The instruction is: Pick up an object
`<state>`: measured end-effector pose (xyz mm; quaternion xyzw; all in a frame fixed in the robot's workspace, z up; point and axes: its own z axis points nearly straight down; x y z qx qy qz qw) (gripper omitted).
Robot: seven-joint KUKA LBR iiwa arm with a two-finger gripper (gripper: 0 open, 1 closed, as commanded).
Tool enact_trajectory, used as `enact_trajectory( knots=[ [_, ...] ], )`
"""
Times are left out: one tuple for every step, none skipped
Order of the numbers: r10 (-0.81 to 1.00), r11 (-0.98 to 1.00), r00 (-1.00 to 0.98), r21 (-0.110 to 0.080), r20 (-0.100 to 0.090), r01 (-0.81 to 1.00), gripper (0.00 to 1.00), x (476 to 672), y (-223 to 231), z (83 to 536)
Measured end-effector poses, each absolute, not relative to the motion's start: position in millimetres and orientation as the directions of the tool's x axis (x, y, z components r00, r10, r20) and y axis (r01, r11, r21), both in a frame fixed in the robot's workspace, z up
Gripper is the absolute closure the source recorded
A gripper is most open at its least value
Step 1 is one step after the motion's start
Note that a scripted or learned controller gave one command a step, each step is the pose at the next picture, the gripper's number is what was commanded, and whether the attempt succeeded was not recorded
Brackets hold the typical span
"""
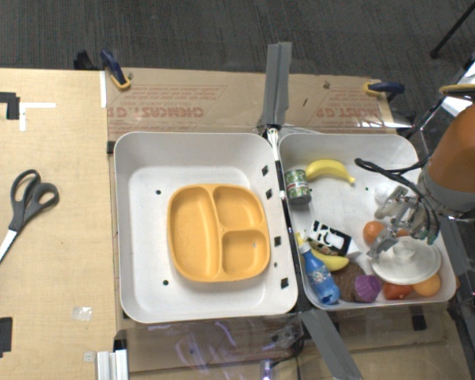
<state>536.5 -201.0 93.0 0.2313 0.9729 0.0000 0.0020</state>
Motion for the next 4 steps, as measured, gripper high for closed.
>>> enact_trajectory(
  knots=[
    [0.542,0.840,-0.840,0.001,-0.003,0.542,0.00,560.1,-158,93],
    [0.539,0.842,-0.842,0.002,-0.007,0.539,1.00,561.4,-158,103],
    [0.520,0.854,-0.854,0.001,-0.003,0.520,1.00,533.7,-77,224],
    [0.414,0.910,-0.910,0.001,-0.004,0.414,1.00,575.1,-130,93]
  ],
)
